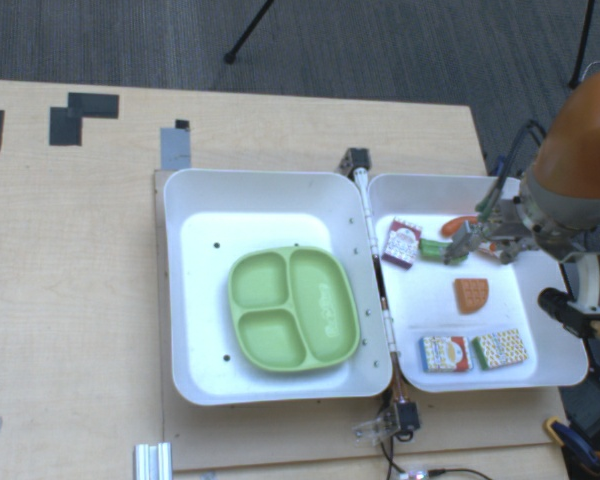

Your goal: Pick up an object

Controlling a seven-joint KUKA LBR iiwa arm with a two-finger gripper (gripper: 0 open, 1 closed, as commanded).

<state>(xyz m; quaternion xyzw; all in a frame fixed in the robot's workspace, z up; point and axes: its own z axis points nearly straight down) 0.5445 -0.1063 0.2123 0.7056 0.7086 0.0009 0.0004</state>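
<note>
"Orange is what catches my eye by the gripper point(483, 240). What is it?"

"A slim orange toy point(456, 225), smooth and carrot-coloured, in the far half of the right bin point(555, 370). Its long axis runs roughly across the bin, left to right and tilted a little. One end points toward the divider between the bins and the other runs in under the gripper."

"And the dark green bit beside it?"

"That green piece point(432, 251) lies just nearer the camera, on much the same line. It may be the toy's leafy end or a separate thing. The view is too small to tell."

"Is the gripper pinching the toy?"

"I cannot tell whether it is spread or pressed together. It sits low over the toy's right end, with the arm point(580, 158) and its orange band above it, and the metal parts blur into one another. Nothing shows plainly clamped."

"What else is in that bin?"

"A maroon box point(402, 243) just left of the green piece, tilted. An orange waffle-like square point(470, 295) lies nearer the middle. Two small printed cartons sit side by side along the near wall, the left carton point(445, 353) and the right carton point(502, 348)."

"And the left bin point(195, 373)?"

"It holds a pale green divided plate point(292, 308) with three compartments, lying flat"
</note>
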